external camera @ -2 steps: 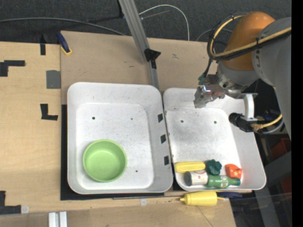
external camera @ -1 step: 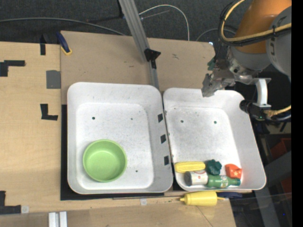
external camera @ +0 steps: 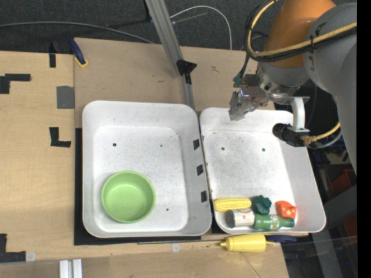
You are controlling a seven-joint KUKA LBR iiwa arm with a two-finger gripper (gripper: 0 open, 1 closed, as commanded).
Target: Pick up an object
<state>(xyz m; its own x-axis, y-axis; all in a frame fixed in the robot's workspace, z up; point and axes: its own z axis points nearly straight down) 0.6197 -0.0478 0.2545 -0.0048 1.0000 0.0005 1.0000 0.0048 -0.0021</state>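
Two white bins sit side by side on a tan bench. Left bin [external camera: 145, 120] holds a green bowl [external camera: 128, 196]. Right bin's [external camera: 255, 161] near edge carries corn [external camera: 232, 204], a can [external camera: 240, 218], a green bottle [external camera: 271, 222] and a red piece [external camera: 286, 210], well apart from the gripper [external camera: 239, 110] at the far rim; its grip cannot be told. A yellow bottle [external camera: 246, 243] lies outside.

arm [external camera: 324, 33]: cut off right, top | green bottle [external camera: 272, 222]: label unreadable
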